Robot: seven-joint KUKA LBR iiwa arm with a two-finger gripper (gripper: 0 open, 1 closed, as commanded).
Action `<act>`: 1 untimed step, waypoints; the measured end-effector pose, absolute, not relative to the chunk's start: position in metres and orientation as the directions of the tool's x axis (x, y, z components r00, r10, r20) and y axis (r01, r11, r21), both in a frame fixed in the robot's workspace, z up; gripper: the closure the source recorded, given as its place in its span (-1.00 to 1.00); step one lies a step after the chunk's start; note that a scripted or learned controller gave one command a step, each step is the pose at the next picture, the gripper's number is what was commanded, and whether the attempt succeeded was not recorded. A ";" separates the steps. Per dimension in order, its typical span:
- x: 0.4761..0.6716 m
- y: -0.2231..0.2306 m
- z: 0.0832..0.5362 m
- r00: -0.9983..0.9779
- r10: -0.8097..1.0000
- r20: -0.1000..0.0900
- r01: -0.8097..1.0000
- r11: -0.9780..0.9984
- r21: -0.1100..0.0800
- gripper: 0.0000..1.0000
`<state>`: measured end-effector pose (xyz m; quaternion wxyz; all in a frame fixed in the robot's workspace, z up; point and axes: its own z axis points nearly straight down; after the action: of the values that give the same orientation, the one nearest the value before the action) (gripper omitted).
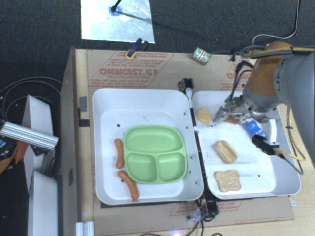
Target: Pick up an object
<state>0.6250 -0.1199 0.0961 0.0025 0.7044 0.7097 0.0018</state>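
Note:
My gripper (224, 116) hangs low over the back of the right bin (290, 181), reaching in from the right. Just to its left lies a small round yellow piece (203, 115), close to the gripper tip but apart from it. A tan hot-dog bun (225, 151) lies in the middle of that bin, and a slice of toast (227, 180) lies near its front. A small blue object (253, 128) sits under the wrist, partly hidden by it. Nothing shows in the gripper's hold.
The left bin (106, 112) holds a green compartment tray (155, 153) and two orange sausages (118, 153) (129, 184) along the tray's left side. A raised divider (194, 132) separates the bins. A small green can (201, 55) lies on the cardboard behind them.

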 end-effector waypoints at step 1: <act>0.648 -0.144 0.157 -0.005 1.000 -0.002 1.000 0.005 0.005 -1.00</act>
<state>0.6476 -0.1439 0.1573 0.0022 0.7055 0.7087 0.0011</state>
